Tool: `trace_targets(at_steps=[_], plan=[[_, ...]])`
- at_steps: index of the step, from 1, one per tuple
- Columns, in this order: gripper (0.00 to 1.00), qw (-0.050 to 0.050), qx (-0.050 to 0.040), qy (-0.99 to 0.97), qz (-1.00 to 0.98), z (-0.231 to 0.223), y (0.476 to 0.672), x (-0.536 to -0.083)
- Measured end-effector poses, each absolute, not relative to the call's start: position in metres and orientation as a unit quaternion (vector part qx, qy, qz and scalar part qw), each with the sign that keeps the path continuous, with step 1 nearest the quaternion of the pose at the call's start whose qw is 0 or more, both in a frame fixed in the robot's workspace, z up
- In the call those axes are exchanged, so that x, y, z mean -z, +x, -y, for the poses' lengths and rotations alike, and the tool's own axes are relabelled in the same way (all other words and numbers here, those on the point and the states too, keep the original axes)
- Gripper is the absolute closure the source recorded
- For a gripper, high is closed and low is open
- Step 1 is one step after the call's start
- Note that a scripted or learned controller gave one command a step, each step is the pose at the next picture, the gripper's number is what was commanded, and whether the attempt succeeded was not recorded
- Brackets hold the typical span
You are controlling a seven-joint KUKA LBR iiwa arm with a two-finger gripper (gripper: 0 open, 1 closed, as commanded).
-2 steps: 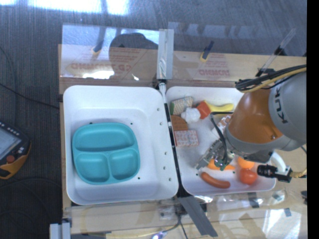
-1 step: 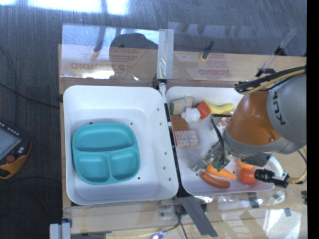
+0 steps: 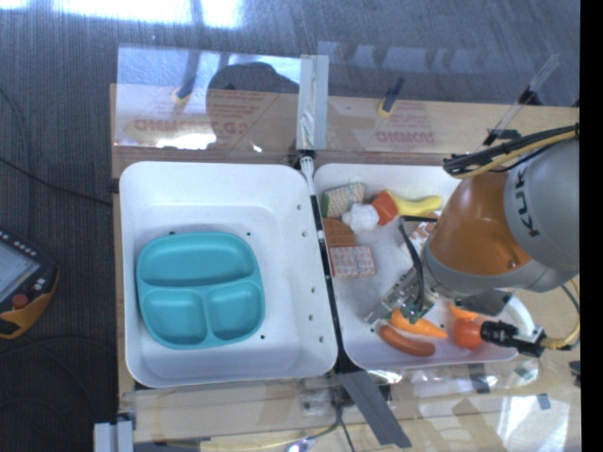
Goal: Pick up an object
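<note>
In the right bin (image 3: 377,252), the tool (image 3: 407,306), grip unclear, touches the carrot (image 3: 419,325).

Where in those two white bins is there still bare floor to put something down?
Left bin: bare floor rings the teal tray, widest above it. Right bin: a patch between the waffle and sausage. Its top edge and the end effector corner are crowded.
</note>
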State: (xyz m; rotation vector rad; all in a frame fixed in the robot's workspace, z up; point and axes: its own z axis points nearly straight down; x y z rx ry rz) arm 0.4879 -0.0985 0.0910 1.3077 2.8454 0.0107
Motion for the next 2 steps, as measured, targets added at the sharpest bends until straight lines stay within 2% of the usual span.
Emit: trace_targets(at_steps=[2], plan=[[0.0,0.008,-0.001,0.365,-0.931,0.0991,0.4891,-0.0914]])
